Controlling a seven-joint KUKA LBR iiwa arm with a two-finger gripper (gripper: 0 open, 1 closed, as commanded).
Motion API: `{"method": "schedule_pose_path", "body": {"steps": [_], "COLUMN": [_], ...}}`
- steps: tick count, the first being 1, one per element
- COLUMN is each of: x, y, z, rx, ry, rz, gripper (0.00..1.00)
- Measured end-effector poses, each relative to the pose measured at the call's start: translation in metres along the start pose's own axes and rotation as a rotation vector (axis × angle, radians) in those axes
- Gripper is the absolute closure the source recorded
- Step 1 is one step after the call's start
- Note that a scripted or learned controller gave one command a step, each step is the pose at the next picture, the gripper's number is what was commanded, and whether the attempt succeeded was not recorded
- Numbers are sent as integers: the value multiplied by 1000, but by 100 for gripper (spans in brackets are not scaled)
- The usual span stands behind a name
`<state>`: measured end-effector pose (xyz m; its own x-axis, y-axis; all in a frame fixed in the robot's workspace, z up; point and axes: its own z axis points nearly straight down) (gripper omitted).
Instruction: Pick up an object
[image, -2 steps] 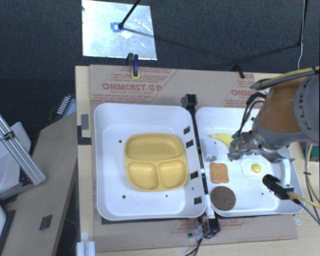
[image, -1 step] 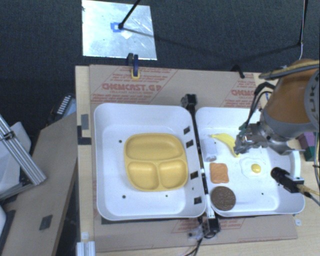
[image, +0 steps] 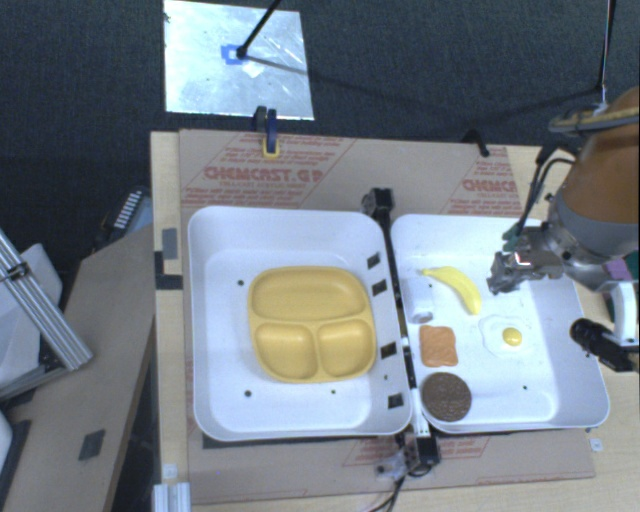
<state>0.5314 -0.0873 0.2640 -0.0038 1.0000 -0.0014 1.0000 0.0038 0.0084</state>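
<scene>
Hovering over the right bin (image: 570, 395), the gripper (image: 510, 268) sits just right of the banana (image: 453, 286) — its grip unreadable. Nearer lie a fried egg (image: 505, 337), orange slab (image: 438, 346) and brown disc (image: 447, 396); the left bin (image: 215, 400) holds a yellow tray (image: 305, 322).

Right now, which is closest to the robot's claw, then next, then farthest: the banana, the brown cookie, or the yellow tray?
From the gripper:
1. Banana, just to its left in the right bin.
2. Brown cookie, at that bin's front left corner.
3. Yellow tray, in the left bin.

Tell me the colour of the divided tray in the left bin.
Pale yellow; the divided tray shows in the camera view.
</scene>
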Motion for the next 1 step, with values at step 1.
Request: {"method": "schedule_pose_path", "body": {"steps": [1], "x": [51], "y": [15], "z": [19], "rx": [7], "ry": [3], "rz": [-5], "gripper": [100]}}
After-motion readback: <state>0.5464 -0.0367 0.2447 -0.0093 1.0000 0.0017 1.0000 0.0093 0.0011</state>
